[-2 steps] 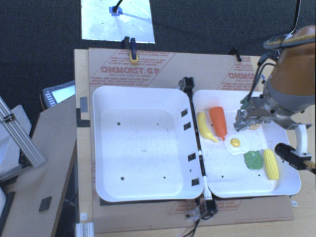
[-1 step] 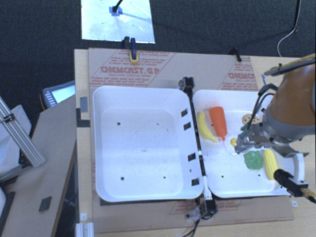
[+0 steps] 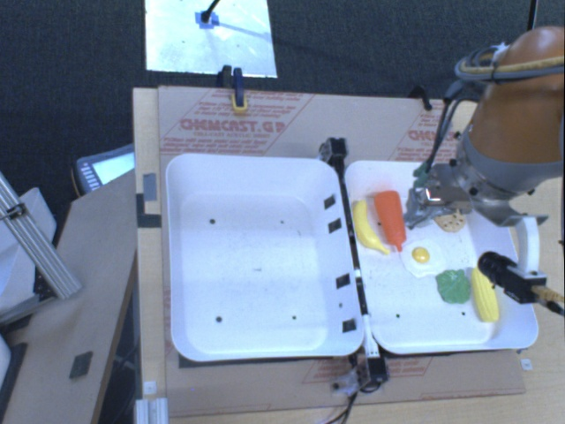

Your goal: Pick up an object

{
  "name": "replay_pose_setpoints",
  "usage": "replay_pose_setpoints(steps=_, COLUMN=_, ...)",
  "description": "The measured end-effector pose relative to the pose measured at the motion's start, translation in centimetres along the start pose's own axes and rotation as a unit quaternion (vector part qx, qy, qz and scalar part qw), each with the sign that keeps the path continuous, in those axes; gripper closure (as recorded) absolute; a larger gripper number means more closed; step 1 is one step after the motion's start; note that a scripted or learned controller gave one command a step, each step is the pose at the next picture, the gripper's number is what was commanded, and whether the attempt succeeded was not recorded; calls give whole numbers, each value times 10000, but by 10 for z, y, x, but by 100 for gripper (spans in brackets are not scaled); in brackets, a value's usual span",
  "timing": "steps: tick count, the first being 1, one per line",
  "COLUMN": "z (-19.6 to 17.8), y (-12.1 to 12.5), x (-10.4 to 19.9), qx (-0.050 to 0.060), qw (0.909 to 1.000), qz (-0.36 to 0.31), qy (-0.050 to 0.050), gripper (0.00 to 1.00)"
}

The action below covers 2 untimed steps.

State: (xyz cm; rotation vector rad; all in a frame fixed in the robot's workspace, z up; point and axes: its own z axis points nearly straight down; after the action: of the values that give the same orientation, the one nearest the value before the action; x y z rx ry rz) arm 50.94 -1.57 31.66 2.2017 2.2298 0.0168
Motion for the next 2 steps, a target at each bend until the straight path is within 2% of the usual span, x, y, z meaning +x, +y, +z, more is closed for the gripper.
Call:
replay_pose_setpoints(steps=1, z=22, y=48, x=7, qx=47, qw=10000, qz=31, qy=-14, gripper=100)
replay_pose_setpoints(steps=2, z=41, y=19, x=39, qx=72, qw=10000, qz=29, qy=-3, gripper=100)
